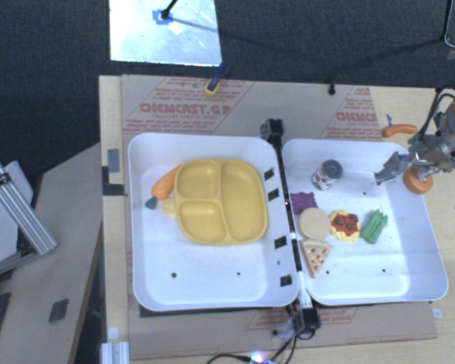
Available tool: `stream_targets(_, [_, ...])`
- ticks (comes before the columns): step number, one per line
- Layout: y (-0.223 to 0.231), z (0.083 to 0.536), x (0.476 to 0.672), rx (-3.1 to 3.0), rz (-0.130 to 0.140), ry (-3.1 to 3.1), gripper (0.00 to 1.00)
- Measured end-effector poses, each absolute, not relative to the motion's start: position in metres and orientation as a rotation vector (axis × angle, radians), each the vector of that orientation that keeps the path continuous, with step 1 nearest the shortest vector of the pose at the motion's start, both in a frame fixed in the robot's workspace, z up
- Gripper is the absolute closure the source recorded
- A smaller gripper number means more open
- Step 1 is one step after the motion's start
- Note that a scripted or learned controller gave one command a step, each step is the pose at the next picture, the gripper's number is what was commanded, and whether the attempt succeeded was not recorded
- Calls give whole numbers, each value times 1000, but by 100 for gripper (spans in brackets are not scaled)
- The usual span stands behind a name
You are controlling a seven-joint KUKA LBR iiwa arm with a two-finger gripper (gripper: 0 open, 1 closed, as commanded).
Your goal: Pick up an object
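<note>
The gripper hovers over the right bin's far right corner, whether spread or pressed together I cannot tell, while near it a small can stands upright, likely light, stiff and slippery, best pinched across its sides.

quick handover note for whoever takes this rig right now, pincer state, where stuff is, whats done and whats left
Pincer: above the right bin's upper right part, nothing visibly between its fingers; open or shut is not discernible.
Right bin: small can, purple piece, round tan disc, pasta toy, green piece, waffle wedge.
Left bin: yellow divided tray, with a carrot at its left edge.
Done: no pick visible.
Left: grasp and lift one object.
</note>
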State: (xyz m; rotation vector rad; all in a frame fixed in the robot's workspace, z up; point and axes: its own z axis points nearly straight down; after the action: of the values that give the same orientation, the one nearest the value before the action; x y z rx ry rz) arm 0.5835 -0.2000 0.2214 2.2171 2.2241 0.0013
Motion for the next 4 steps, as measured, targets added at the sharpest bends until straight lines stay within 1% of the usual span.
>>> stream_targets(1, [-198, 180, 584, 2220, -1, 2225, 0])
stream_targets(2, [-203, 130, 592, 2221, -2, 2224, 0])
stream_targets(3, [-200, 97, 595, 2216, 8, 2225, 0])
stream_targets(4, [-201, 107, 596, 2213, 9, 2223, 100])
